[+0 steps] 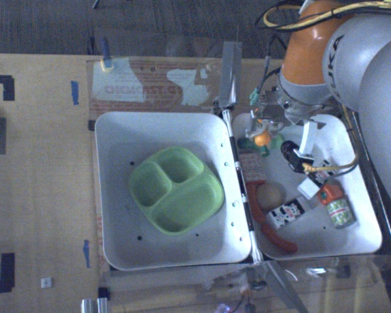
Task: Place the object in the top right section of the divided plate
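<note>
The green divided plate (pixel 176 189) sits in the left bin (pixel 111 135). The gripper (pixel 263 134) hovers over the right bin (pixel 365 233), near a small orange object (pixel 262 139). Whether its jaws are apart or together cannot be told.

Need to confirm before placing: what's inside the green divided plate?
All three sections of the green divided plate show bare green. Nothing covers it; it lies in the left bin.

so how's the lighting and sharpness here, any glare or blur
Camera view: soft, slightly blurry overall; lighting is even, with a faint shadow beside the green divided plate in the left bin; glare on the clear sheet above it; the arm's orange band looks bright; small items in the right bin lack detail.
</note>
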`<state>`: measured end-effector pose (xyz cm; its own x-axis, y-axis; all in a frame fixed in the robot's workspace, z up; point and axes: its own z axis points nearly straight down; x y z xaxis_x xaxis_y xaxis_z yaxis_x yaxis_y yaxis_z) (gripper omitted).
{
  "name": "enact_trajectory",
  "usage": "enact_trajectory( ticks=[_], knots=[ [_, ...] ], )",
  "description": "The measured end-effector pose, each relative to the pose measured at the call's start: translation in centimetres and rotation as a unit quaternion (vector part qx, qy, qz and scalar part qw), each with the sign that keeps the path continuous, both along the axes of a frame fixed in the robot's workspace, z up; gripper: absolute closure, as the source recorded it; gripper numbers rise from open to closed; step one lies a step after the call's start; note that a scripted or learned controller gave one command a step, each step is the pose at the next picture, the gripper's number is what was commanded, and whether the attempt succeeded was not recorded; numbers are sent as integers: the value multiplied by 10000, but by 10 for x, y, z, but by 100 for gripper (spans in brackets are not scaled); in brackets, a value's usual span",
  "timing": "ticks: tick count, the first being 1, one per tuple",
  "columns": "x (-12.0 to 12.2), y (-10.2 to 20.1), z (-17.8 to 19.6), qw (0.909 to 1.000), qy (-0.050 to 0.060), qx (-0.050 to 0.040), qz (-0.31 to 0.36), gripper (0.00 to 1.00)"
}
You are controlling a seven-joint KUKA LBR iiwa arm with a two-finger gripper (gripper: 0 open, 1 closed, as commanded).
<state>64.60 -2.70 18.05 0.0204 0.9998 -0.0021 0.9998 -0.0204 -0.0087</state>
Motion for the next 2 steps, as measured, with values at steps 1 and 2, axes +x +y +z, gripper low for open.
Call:
enact_trajectory(
  ticks=[1,2],
  knots=[
    [21,55,18,9923,-28,12,1234,100],
    [-13,136,-14,9787,3,21,2054,100]
  ],
)
